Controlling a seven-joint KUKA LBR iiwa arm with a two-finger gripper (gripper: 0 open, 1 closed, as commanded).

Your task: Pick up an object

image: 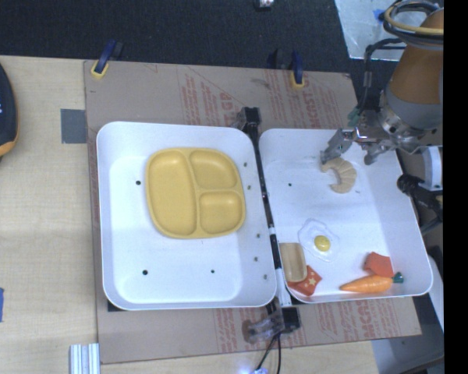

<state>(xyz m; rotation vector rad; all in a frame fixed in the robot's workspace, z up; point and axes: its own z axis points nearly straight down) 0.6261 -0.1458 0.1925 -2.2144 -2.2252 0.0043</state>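
The arm comes in from the right of the frame. Its tool [349, 146] hangs in the upper part of the right bin [405, 209]. The tool's two fingers stand wide apart, and nothing is between them. One finger tip sits just up and left of a croissant [344, 176]. The other tip sits up and right of it. The croissant lies flat on the white floor, just below the tool.

The croissant looks like a toy. It is likely light and stiff, and maybe a bit smooth. It is curved like a moon, so the thick middle looks like the best place to pinch. The thin ends could slip out.

Lower in the same bin lie a fried egg [320, 241], a piece of toast [292, 260], a carrot [368, 284] and two red bits. They are all well apart from the tool.

The left bin [125, 271] holds a yellow plate [195, 192] with three parts. Both bins sit on brown board on the table [31, 240].
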